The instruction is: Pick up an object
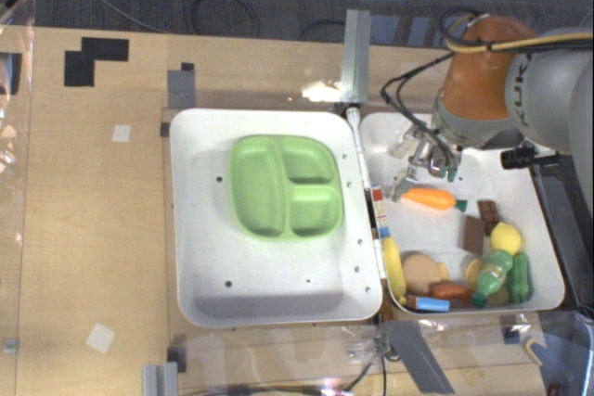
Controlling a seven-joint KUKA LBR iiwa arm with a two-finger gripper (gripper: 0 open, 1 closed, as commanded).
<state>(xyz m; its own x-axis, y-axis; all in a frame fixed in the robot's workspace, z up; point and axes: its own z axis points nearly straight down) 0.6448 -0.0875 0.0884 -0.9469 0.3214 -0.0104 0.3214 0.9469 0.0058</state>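
Camera view: an orange carrot [430, 198] is seen lying in the right bin [549, 292], its long axis nearly level across the frame, green end toward the right; the hand [419, 170] is held just above and left of it, fingers spread open, nothing between them; the grey arm [548, 88] is bent in from the upper right; a green divided tray [283, 185] is set in the left bin [195, 292]; both bins are borne by a wooden desk [83, 227].
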